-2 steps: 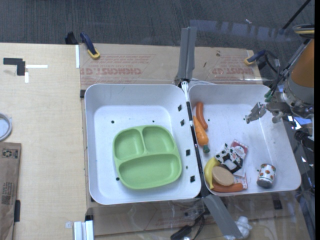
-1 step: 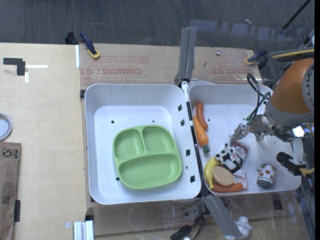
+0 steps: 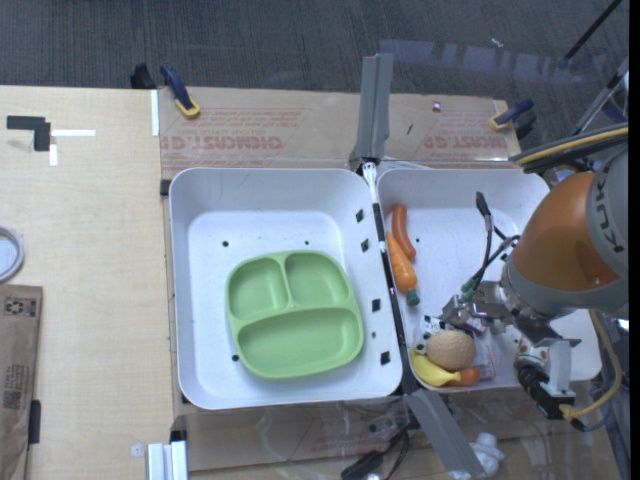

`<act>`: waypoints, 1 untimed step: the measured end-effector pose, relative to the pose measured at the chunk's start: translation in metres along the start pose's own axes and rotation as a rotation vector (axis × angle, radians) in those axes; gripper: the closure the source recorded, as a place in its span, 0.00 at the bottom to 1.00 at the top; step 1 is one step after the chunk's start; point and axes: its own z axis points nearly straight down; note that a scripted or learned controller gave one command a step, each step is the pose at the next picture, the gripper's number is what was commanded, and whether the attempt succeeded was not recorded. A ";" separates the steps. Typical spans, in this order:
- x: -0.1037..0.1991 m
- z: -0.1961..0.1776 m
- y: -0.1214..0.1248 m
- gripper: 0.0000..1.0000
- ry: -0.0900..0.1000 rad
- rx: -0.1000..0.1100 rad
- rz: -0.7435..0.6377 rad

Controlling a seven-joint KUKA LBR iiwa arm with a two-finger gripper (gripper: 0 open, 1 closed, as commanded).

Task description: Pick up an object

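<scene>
1. Camera view: the right bin (image 3: 440, 183) is the landmark. Its front left corner holds a potato (image 3: 450, 349), a banana (image 3: 432, 369) touching under it, and carrots (image 3: 402, 250) along its left wall.
2. Gripper (image 3: 478, 308) hovers just right of the potato; whether spread or pressed together, I cannot tell.
3. Potato looks firm, rounded, likely to roll; grip across its middle.

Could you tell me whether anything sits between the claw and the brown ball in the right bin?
Nothing visible does. The claw hangs right above the ball, which lies on a banana at the right bin's near edge.
</scene>
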 end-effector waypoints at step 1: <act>-0.017 0.000 0.003 0.00 0.000 -0.001 0.033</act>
